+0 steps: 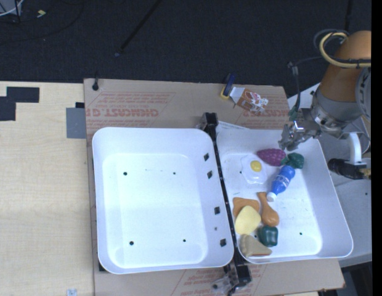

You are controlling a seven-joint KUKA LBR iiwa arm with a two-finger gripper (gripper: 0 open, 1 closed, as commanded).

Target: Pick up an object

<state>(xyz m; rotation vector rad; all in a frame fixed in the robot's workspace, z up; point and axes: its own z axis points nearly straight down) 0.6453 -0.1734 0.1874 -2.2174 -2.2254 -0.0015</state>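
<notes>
My gripper (pixel 289 139) hangs over the far right part of the right bin (pixel 314 227), just above a purple eggplant-like toy (pixel 272 156) and a dark green object (pixel 295 160). Nothing shows between its fingers. Below those lie a blue bottle (pixel 281 181), a fried-egg toy (pixel 254 168), an orange drumstick-like toy (pixel 267 211), a yellow piece (pixel 246 220), a green pepper toy (pixel 268 235) and a tan piece (pixel 255 247).
The left bin (pixel 154 199) sits beside the right one, with a black divider (pixel 220 196) between them. A small printed packet (pixel 251 100) and a blue-yellow item (pixel 228 86) lie on the cardboard behind the bins.
</notes>
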